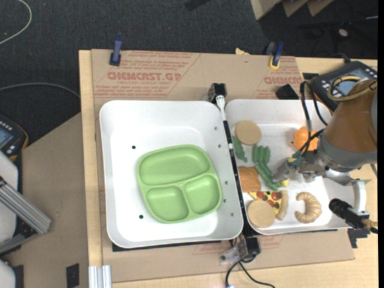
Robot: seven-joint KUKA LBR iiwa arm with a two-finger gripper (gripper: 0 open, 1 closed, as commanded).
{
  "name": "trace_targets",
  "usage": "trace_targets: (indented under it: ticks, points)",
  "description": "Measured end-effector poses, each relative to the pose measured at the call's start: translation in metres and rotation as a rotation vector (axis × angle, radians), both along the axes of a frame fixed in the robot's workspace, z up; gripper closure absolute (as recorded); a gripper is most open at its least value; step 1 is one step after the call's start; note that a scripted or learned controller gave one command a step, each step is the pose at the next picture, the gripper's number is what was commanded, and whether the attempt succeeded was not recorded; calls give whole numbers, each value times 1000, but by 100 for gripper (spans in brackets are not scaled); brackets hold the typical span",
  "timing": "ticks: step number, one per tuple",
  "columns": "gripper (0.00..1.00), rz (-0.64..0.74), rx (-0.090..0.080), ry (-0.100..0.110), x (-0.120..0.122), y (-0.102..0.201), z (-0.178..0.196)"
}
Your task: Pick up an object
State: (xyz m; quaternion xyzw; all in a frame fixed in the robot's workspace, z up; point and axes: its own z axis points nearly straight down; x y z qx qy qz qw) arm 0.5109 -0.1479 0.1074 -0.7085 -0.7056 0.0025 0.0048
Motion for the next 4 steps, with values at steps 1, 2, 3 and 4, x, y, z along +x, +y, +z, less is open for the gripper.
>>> trace_targets:
  ticks: [1,2,3,4]
  points:
    - [0,6,1,-4,-34,51,-24]
    - [100,2,-4,-13,-31,48,-12]
    - [100,13,-2,-24,-30,119,137]
    - [100,15,1,-3,-33,216,89]
